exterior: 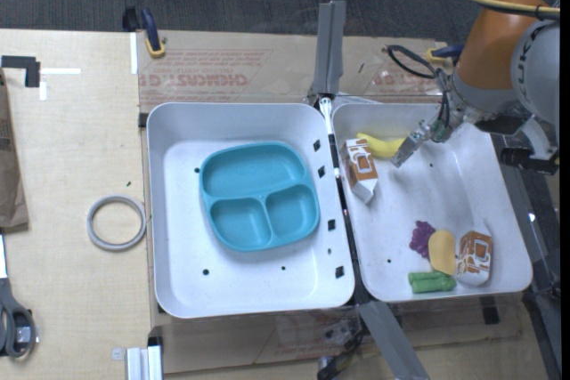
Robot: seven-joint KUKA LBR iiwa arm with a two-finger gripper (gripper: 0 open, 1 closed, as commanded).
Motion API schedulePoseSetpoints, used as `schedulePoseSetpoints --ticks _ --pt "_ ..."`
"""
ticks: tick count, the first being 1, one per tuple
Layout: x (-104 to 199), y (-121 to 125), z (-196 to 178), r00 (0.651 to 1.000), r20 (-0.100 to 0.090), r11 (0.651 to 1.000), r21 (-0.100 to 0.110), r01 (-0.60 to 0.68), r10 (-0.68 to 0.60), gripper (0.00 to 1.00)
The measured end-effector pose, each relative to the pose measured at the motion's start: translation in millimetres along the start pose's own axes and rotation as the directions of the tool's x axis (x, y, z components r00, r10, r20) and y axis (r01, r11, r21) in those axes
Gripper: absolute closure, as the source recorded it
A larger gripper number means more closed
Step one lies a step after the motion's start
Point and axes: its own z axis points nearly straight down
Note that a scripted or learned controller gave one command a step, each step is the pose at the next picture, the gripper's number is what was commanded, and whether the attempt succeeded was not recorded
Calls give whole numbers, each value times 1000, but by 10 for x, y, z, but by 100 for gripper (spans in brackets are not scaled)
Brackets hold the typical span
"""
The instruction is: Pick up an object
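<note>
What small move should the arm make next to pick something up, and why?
Probably a short drop and slight shift left onto the yellow banana-shaped toy. The gripper hangs just beside its right end in the right bin, with nothing visibly between its fingers, so that toy looks like the nearest target.

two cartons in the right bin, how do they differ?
The carton near the divider lies in the upper left part of the right bin, beside the banana; the carton in the lower right corner lies among a yellow piece, a green piece and something purple. The first lies close to the tool; the second lies far from it. Both are white with orange-brown print.
</note>
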Motion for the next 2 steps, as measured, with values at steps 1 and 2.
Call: schedulePoseSetpoints --ticks 1,2 --pt "482 237 76 1000 6 1000 -1 -23 23 0" --pt "-136 -133 86 1000 1 1000 0 -30 30 0"
